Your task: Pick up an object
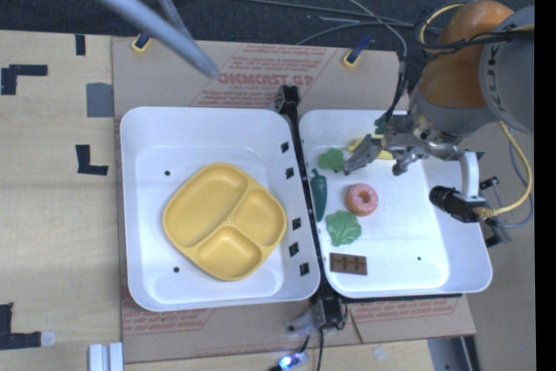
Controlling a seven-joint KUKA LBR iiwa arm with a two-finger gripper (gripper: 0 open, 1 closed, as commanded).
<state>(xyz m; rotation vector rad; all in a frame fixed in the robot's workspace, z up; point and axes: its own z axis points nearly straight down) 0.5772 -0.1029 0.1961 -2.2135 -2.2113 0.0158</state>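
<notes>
In the right bin, the gripper hangs toward the far left corner, its fingers apart and gripping nothing, just above a green leaf. A pink donut lies just near of it, with a green pepper along the left wall. The chocolate bar and lettuce piece sit nearer; the bin's right half is open floor.

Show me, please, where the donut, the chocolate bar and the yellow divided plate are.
donut (361, 199): camera view, on its pink icing ring.
chocolate bar (348, 264): camera view, middle of its top face.
yellow divided plate (201, 207): camera view, floor of its largest compartment.
</notes>
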